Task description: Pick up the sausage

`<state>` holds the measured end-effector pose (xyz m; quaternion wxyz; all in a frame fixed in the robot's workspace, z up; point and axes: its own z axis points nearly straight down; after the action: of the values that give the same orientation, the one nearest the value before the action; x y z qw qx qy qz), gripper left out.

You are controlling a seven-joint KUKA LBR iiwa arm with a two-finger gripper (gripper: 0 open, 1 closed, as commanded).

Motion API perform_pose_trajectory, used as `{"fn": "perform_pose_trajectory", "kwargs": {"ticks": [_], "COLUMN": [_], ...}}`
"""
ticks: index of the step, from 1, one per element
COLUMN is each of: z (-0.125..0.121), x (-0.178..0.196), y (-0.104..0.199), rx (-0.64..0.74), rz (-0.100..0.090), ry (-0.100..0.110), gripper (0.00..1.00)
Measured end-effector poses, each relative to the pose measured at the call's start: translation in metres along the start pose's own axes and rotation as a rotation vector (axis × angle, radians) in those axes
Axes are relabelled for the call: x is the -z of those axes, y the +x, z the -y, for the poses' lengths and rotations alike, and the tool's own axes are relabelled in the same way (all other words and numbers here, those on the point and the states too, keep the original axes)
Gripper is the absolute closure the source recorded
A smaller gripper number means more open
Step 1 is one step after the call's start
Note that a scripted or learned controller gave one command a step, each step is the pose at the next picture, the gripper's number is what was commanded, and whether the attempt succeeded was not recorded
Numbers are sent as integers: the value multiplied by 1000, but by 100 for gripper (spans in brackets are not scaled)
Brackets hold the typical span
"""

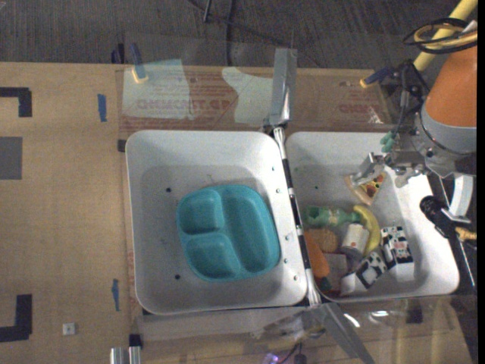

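The sausage (317, 258) is an orange-brown elongated piece lying along the left wall of the right bin (432, 279), near its front corner, partly tucked under other toys. My gripper (377, 169) hangs over the back middle of the right bin, well behind and to the right of the sausage. Directly below the gripper lies a tan wedge-shaped toy (368, 188); whether the gripper touches it cannot be seen.
A banana (371, 226), a green toy (327, 217), a round cookie (326, 239), a small can (353, 239) and two cow-patterned cartons (385, 256) crowd the right bin's front. The left bin (151, 165) holds a teal divided plate (227, 233).
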<state>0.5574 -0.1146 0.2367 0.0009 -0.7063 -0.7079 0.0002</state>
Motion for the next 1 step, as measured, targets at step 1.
{"fn": "perform_pose_trajectory", "kwargs": {"ticks": [1], "z": [-31], "x": [-89], "y": [-42], "rx": [3], "rz": [0], "ry": [-1], "gripper": [0]}}
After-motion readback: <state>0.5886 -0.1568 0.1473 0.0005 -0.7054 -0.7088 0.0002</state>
